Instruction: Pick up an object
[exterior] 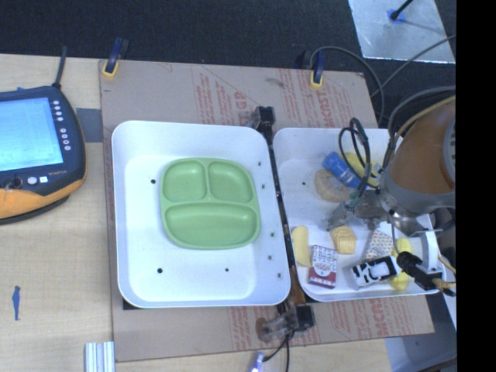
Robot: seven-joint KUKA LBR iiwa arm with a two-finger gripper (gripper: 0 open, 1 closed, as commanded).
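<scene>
The right bin (291, 169) holds several small things. Among them are a blue packet (339, 166), a tan round piece (328, 184), a yellow block (345, 241), a pale yellow oblong (300, 245), a red and white box (323, 266) and a checkered piece (378, 244). My gripper (346, 215) reaches in from the right and hangs low over the middle of this bin, just below the tan piece and above the yellow block. Nothing visible is lifted off the bin floor.
The left bin (132, 208) holds a green divided plate (208, 203). A handheld screen unit (35, 149) lies on the bench at far left. Black cables (358, 142) loop over the right bin's back edge. Clamps sit between the bins at front and back.
</scene>
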